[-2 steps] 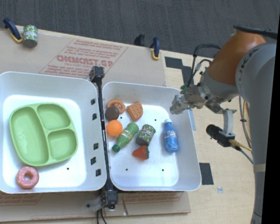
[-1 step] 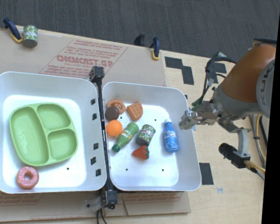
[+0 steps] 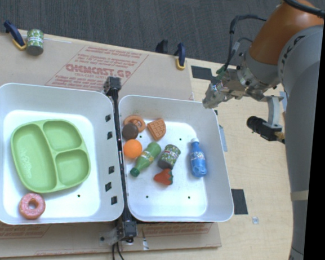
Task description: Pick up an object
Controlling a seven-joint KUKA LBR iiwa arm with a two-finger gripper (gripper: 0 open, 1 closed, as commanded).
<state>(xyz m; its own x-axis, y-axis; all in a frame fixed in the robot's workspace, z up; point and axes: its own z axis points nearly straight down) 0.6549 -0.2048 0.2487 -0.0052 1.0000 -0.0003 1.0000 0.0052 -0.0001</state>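
- While the gripper point(image 3: 210, 100) hovers at one o'clock above the right bin point(image 3: 221, 177), whether its jaws are open I cannot tell.
- Nothing looks lifted: blue bottle point(image 3: 198, 158), orange ball point(image 3: 132, 149) and green bottle point(image 3: 146, 158) lie inside; the whole pick remains.
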